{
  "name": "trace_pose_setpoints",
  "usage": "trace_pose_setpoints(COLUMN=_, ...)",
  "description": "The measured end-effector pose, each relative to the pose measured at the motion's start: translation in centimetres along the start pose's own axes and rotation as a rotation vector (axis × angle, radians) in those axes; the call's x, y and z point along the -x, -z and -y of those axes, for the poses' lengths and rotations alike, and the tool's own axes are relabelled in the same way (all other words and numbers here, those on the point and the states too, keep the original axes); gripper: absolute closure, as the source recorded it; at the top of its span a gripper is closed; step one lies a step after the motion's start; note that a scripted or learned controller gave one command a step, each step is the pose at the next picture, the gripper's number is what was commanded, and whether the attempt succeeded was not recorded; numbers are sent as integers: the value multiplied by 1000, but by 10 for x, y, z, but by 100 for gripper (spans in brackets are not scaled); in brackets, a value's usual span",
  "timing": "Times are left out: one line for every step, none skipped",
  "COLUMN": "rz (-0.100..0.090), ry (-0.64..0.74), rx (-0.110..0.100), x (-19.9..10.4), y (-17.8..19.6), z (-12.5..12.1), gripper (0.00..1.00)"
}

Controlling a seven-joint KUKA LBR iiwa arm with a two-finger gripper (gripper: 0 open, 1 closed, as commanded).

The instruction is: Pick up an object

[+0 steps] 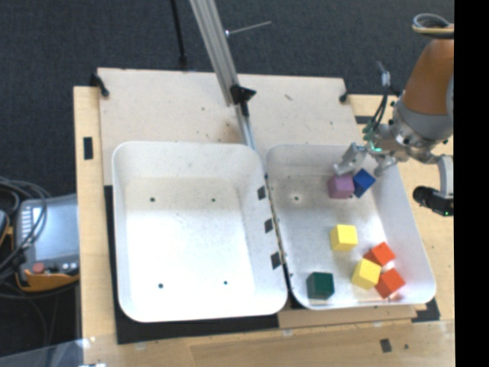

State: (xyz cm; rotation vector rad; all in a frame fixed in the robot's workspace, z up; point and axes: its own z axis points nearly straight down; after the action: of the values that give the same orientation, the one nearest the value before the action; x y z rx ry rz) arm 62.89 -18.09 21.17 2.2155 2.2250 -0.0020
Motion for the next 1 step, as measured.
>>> trace_pose_setpoints(rz=-1, ry=-4, rx=-5, x=-1, y=-62, z=5, gripper=0)
